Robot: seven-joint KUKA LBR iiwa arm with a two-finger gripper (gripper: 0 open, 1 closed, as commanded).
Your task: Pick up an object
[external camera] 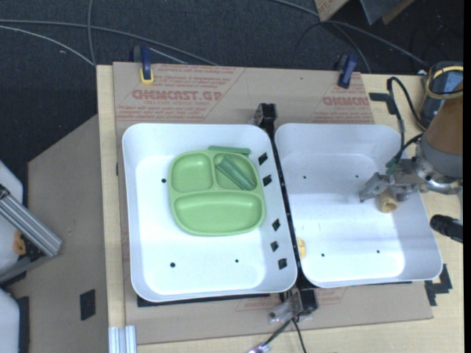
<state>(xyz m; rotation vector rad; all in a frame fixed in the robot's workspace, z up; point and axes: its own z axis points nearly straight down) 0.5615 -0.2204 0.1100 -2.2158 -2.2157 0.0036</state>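
Note:
A light green divided plate (215, 194) lies in the left bin (147, 263). A darker green piece (237, 171) rests in the plate's upper right compartment and reaches over its rim. My gripper (380, 191) hangs low over the right side of the right bin (346, 263), reaching in from the right under the grey wrist and orange band. A small tan bit (388, 204) sits right at the gripper's tip. Whether it is an object or part of the gripper is unclear.
A small yellow item (301, 249) lies at the divider between the bins, near the front. Black clips (266, 113) mark the joint between the bins. The bench board has blue clamps (146, 69) at the back. Cables run across the dark floor behind.

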